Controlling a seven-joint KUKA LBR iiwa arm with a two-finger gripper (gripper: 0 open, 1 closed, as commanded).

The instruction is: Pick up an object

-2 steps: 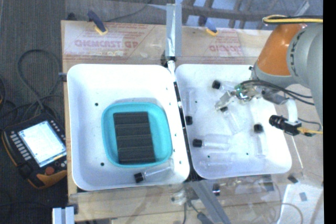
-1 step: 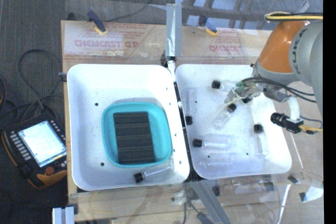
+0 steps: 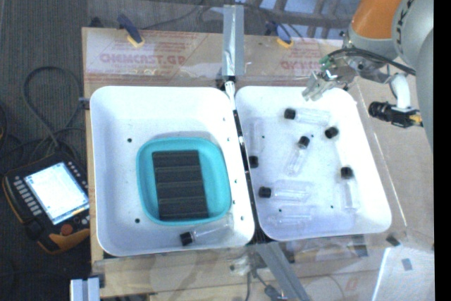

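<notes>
Several clear plastic vials (image 3: 296, 156) with black caps are seen scattered in the right bin (image 3: 366, 215); bodies are transparent, cylindrical and hard to make out against the white floor, caps are small, dark and round. Most are lying flat: one near the bin centre with cap at top, one along the right wall, two near the front wall, one against the left wall. Loose-looking black caps are seen near the back of the bin. One more vial (image 3: 204, 234) is lying in the left bin (image 3: 113, 173), at the front edge, just beside a teal tray (image 3: 144, 173). The tray is a rounded rectangle, glossy, holding a dark ribbed insert (image 3: 180, 184). The end effector (image 3: 318, 84) is positioned over the back rim of the right bin, near its right corner, metal parts and cabling visible below the orange band of the arm (image 3: 394, 3). Nothing is seen between its fingers; whether they are apart or together cannot be told. The nearest cap sits just in front and left of the end effector; the central vial is well apart from it, toward the front. Both bins are white, shallow, smooth, with rounded corners, set on a bench (image 3: 162, 60) of bare board.
</notes>
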